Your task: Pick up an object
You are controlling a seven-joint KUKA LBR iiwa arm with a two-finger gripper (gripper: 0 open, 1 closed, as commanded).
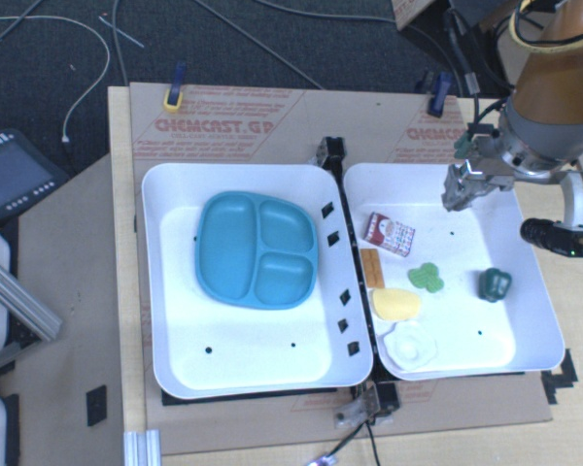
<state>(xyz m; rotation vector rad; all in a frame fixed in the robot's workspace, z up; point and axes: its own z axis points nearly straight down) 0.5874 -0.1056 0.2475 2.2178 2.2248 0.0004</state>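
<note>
A: Two white bins on the table, left bin (165, 289) has a blue divided plate (256, 250), right bin (530, 289) has the small stuff.

B: List it.

A: Red-and-white packet (389, 234), tan bar (371, 267) by the divider, yellow lump (396, 305), light green piece (427, 278), dark green piece (495, 283), white round thing (410, 348) in the near corner.

B: Claw?

A: Claw (460, 194) hangs over the far part of the right bin, near its back wall. Nothing between the fingers that I can see. Spread or pinched, can't tell, too small and blurry.

B: Target?

A: Any object counts. The packet is nearest, just left and nearer the camera than the claw. I'd guess that one.

B: Tips?

A: It lies flat, so come straight down, centred, fingers across the short side. The dark green piece sits apart from the rest, easier pick. Skip the bar, it touches the divider and the yellow lump crowds it.
</note>
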